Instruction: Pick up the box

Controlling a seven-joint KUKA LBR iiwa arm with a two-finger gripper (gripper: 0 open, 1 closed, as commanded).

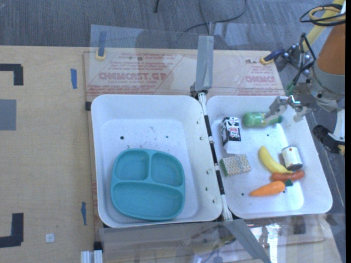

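Observation:
The box is a small black-and-white carton lying near the left wall of the right bin. My gripper hovers over the bin's far right corner, well to the right of the box and apart from it. Its two fingers are spread open with nothing between them. The left finger reaches close to a green object that lies just right of the box.
A tan speckled block lies in front of the box. A banana, a can, a red pepper and a carrot cluster at the bin's right front. A teal divided plate sits in the left bin.

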